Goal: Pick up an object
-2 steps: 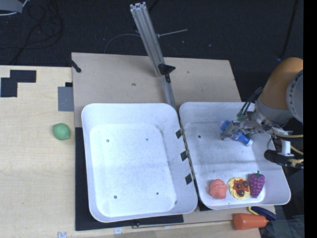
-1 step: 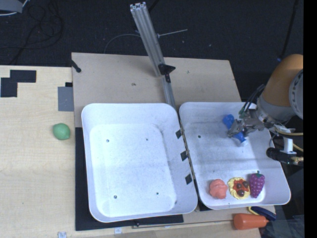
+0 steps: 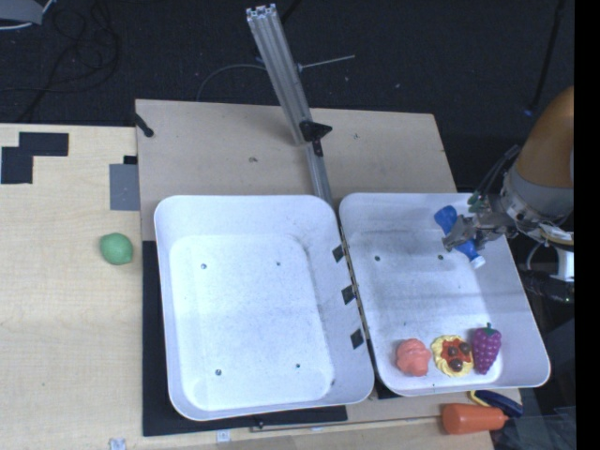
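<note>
- White plastic forms the right bin (image 3: 525,293), the landmark for everything below; it sits on a pale wooden bench (image 3: 56,279).
- The hand (image 3: 466,235) hangs over the right bin's far right part, close to its upper rim, at the end of the grey arm (image 3: 544,172) that reaches in from the right.
- Blue parts show at the hand: one blue piece (image 3: 445,218) toward the bin's upper rim and a pale blue-white tip (image 3: 476,259) pointing down toward the bin floor. Whether these belong to the hand or are a thing it grips cannot be told, and its open or closed state cannot be told either.
- Three toy foods lie in a row along the right bin's near edge, well apart from the hand: a pink lump (image 3: 412,357), a yellow round piece with red on top (image 3: 453,355) just beside it, and a purple grape bunch (image 3: 486,347) touching that on the right.
- An orange carrot-like toy (image 3: 469,418) lies outside the right bin, just past its near rim.
- The left bin (image 3: 178,223) adjoins the right bin's left side.
- A green ball (image 3: 117,248) rests on the bench beyond the left bin, far from the right bin.
</note>
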Controlling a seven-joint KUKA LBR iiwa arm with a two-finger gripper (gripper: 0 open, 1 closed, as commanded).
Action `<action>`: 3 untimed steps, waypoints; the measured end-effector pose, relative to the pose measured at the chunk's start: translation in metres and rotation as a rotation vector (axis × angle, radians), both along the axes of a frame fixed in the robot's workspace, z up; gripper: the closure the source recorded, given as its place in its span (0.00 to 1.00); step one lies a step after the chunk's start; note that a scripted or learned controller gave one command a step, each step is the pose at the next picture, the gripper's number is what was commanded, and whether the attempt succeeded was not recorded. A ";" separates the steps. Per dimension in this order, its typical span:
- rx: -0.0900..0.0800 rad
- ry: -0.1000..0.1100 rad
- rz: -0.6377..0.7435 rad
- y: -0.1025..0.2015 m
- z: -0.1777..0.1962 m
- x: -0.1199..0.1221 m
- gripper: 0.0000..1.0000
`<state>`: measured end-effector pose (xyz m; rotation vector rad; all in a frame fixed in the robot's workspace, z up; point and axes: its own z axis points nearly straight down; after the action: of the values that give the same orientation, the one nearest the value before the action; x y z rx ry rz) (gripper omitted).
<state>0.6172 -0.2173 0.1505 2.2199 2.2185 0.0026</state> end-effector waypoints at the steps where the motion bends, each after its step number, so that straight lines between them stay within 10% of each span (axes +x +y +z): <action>1: 0.000 0.001 0.000 0.000 0.042 -0.001 1.00; 3: 0.002 0.004 0.005 0.060 0.089 0.009 1.00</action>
<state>0.6257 -0.1575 0.2392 2.2177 2.2266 0.0011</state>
